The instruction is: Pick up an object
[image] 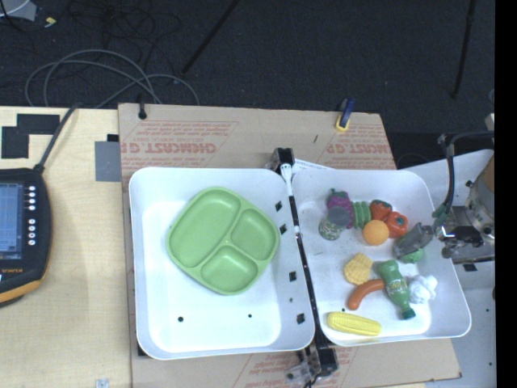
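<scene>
Right white plastic bin (440,318), shallow with rounded corners, holds a cluster of small glossy plastic toy foods. Purple ridged eggplant-like toy (339,201) at far left of cluster, a grey-green stubby cylinder (330,229) just near of it. Small green pepper shape (361,213) beside a red tomato-like toy (386,213); round smooth orange ball (375,233) touching those. Yellow bumpy lump (357,268) mid-bin, curved orange-red sausage (365,293) just near it. Green bottle-shaped toy (394,286) lies tilted, a white crumpled piece (422,288) at its right. Yellow ribbed corn cob (353,323) lies along the near wall.

Gripper (418,242) at right side of this bin, low over the toys, dark grey metal, with something green at its tip; whether it is grasped, or how wide the tool stands, cannot tell. Arm body (477,229) enters from the right edge, roughly level.

Left white bin (161,322) carries a light green three-compartment plastic plate (223,239), smooth, rounded, turned at an angle. Bins sit on brown cardboard sheet (242,136) with red print. Black handheld pendant with screen (20,233) far left on pale wood bench (65,330).
</scene>
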`<state>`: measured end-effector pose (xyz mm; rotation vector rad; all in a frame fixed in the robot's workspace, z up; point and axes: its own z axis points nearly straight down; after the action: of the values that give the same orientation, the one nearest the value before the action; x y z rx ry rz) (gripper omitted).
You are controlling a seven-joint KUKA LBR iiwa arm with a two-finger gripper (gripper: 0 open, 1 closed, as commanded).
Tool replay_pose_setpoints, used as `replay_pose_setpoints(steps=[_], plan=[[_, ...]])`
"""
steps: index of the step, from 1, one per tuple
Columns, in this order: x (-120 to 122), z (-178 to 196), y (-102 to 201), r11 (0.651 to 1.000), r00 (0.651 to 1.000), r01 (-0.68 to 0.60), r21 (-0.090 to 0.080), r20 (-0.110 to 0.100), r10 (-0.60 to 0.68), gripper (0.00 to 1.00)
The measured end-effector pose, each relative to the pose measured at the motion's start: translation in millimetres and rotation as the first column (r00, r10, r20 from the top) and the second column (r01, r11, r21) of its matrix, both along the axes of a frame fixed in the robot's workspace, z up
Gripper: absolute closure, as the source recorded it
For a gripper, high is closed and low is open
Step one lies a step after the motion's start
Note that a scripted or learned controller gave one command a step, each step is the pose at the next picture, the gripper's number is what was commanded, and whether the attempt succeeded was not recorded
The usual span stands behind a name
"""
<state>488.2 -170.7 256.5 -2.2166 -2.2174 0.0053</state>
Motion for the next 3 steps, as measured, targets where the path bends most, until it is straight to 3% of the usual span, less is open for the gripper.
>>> replay_pose_setpoints(steps=[1,2,3], plan=[[0.0,7.8,-0.9,1.0,1.0,0.0,0.002,-0.005,0.0,1.0],[-12.0,40.8,50.9,1.0,1.0,-0.004,0.0,0.003,0.004,1.0],[26.0,110.4,159.7,1.0,1.0,-0.013,0.0,0.009,0.013,1.0]])
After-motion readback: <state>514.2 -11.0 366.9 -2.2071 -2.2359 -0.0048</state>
